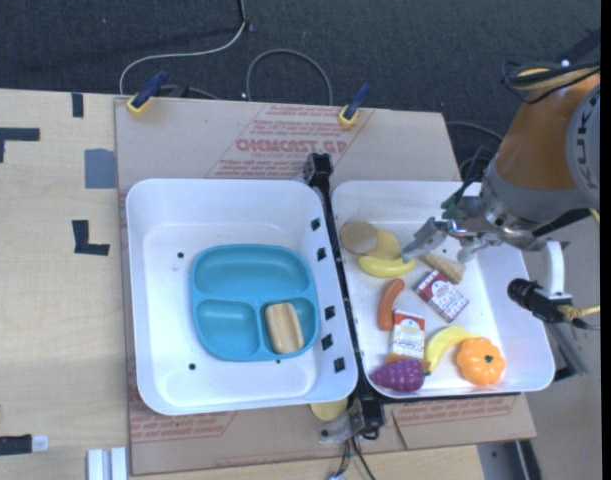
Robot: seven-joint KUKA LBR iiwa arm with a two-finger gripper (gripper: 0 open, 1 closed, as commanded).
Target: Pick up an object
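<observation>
My gripper hangs over the upper middle of the right bin, open, with nothing between its fingers. One finger points left toward a yellow banana-like piece and a tan round cookie. A tan block lies just below the gripper. Further down lie a red-and-white carton, a red sausage, an orange carton, a small banana, an orange pumpkin and purple grapes.
The left bin holds a blue divided plate with a bread roll in its lower right compartment. A black divider runs between the bins. Cables and clamps lie beyond the bins' far edge.
</observation>
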